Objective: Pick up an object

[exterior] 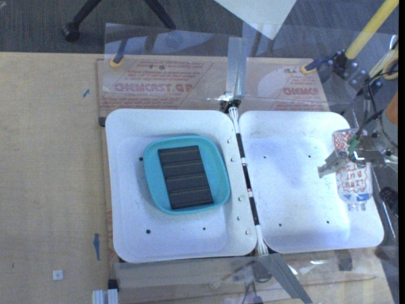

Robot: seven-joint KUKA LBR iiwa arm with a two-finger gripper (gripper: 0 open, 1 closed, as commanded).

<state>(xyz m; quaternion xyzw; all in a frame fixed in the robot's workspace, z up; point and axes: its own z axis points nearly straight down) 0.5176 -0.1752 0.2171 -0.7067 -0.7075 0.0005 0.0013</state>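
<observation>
A clear plastic bottle [354,181] with a red and white label lies along the right edge of the right bin [297,189]. My gripper [345,159] hangs directly over the bottle's upper half and hides part of it. Whether it touches the bottle is unclear. In the left bin [126,233] a dark grey ribbed block [184,177] rests on a teal square plate [152,189], far from the gripper.
The arm's wrist [380,154] reaches in from the right over the bin rim. A hinge strip [245,182] separates the two bins. Cables and yellow rods [370,24] stand at the upper right, and cardboard [158,84] lies behind the bins.
</observation>
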